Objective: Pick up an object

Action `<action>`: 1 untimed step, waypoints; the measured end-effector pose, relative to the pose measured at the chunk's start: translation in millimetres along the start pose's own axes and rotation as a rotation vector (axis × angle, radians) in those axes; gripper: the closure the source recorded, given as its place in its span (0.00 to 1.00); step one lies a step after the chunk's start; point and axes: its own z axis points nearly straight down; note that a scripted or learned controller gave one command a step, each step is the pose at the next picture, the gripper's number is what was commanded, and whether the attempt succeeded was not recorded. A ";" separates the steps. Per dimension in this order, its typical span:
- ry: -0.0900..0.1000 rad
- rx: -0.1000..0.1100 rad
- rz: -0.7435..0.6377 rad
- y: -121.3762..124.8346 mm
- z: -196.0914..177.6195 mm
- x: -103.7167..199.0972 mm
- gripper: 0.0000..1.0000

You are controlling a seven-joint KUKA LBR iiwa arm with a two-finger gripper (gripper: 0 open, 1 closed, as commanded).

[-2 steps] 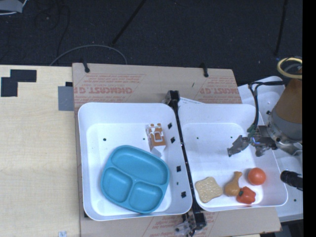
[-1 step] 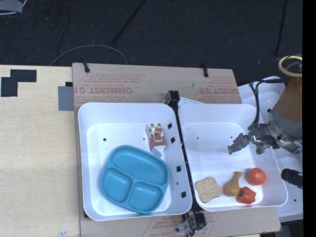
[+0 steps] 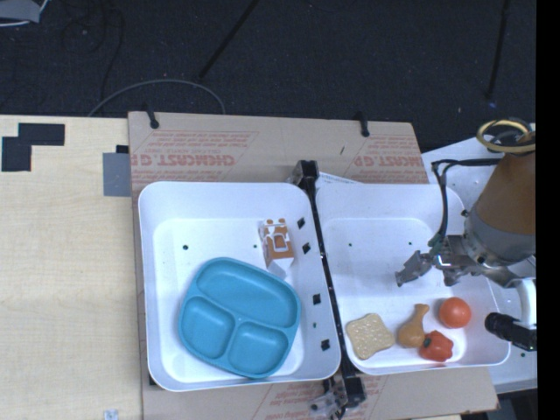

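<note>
Grey pincer (image 3: 409, 274), fingers parted and holding nothing, hovers over right bin (image 3: 376, 234); nearest pick, tan drumstick toy (image 3: 413, 326), lies just below it toward bin's near wall, long axis tilted upright.

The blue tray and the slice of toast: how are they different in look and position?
The blue tray is large, with three compartments, while the toast slice is small, tan and speckled. The tray lies in the left bin; the toast lies in the right bin. Both lie flat near the front.
</note>
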 end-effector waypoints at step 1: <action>0.001 0.000 0.001 -1.6 49.3 10.4 0.00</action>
